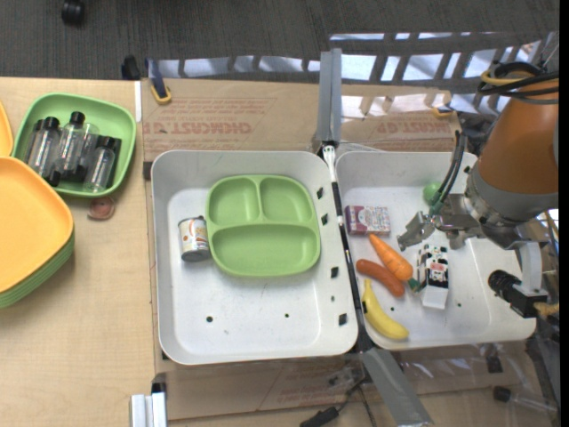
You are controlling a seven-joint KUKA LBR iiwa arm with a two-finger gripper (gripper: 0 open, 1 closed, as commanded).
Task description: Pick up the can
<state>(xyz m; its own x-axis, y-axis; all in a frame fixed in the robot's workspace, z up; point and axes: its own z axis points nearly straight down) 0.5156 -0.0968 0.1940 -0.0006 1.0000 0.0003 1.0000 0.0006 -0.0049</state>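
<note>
Gripper [433, 238]: over the right bin [471, 323], above the carrots [387, 265]; jaw spread can't be told.
Can [193, 238]: lying in the left bin [258, 327], well apart from the gripper, touching the green divided plate [263, 225].
Progress: judged unstarted; reach, grasp, lift remain.

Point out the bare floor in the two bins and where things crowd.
Left bin: open floor along its near edge, below the green divided plate and the can. Right bin: crowded mid-floor, where carrots, banana, small box and gripper cluster.
</note>
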